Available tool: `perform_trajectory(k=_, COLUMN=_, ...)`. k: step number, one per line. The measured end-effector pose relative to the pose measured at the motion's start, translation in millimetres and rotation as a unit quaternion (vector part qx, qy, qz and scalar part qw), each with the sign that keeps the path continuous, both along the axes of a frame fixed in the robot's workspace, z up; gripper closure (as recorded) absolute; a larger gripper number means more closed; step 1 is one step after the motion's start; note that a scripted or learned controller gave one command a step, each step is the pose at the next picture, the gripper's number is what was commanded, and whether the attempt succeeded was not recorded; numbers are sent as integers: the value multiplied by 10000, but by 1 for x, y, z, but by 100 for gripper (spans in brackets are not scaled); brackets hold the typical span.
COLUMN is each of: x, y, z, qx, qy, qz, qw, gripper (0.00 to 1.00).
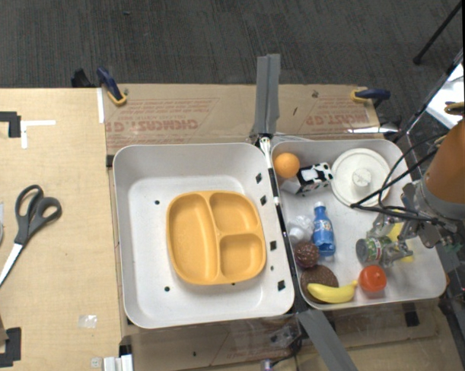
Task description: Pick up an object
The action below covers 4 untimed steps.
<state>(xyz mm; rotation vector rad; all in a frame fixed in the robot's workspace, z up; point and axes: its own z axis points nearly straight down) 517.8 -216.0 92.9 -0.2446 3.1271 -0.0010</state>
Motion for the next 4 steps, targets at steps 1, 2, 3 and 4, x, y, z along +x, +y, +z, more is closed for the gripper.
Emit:
perform_trajectory(k=1, x=0, y=0, z=0, qx=1, qy=2, qz=0, qw=10000, gripper=0)
perform_trajectory(k=2, x=2, y=1, z=10, qx=-1, qy=-20, qz=4, qw=10000, gripper=100)
perform_trajectory(k=3, x=2, y=1, z=10, qx=-1, qy=-19, qz=4, qw=10000, gripper=0)
perform_trajectory(k=4, x=-23, y=-5, z=0, qx=-2, qy=10, qz=455, qw=9990, gripper=0)
